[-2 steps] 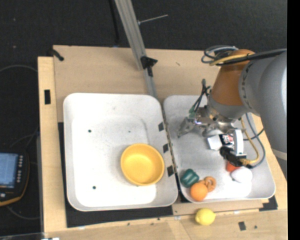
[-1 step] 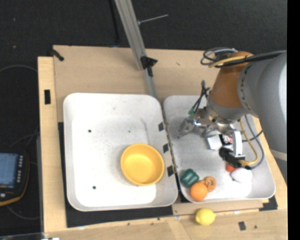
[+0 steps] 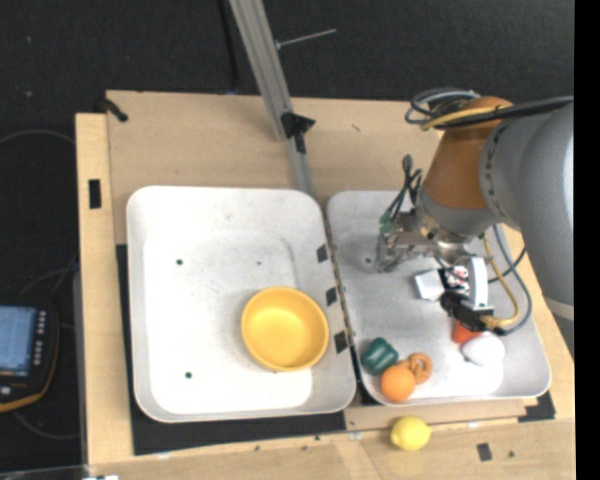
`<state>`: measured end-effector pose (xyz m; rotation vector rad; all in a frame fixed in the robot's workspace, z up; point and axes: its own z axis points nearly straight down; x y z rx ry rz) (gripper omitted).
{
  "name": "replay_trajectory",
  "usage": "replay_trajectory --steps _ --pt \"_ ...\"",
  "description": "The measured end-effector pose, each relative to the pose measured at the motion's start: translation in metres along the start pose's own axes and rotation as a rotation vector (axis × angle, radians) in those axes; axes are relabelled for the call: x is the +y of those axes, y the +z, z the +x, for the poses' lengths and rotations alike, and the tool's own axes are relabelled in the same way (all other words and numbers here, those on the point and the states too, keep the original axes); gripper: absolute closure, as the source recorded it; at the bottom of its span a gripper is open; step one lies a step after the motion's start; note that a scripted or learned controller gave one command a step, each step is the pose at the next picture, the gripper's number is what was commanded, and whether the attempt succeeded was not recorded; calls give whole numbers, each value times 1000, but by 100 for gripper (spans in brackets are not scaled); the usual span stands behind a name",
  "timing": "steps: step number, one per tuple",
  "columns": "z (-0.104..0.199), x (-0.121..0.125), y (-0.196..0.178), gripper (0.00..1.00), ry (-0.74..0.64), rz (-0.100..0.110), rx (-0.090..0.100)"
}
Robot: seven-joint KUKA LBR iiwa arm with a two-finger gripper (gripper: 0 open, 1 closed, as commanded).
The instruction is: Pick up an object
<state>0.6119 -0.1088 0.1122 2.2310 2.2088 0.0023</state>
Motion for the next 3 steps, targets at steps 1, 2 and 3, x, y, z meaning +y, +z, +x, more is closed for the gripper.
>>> replay_trajectory --steps 1,2,3 --pt "9 -2 -53 100 -15 -3 1" --pt "0 3 -114 100 -12 -6 0" --pt "0 4 -136 100 -14 -2 1"
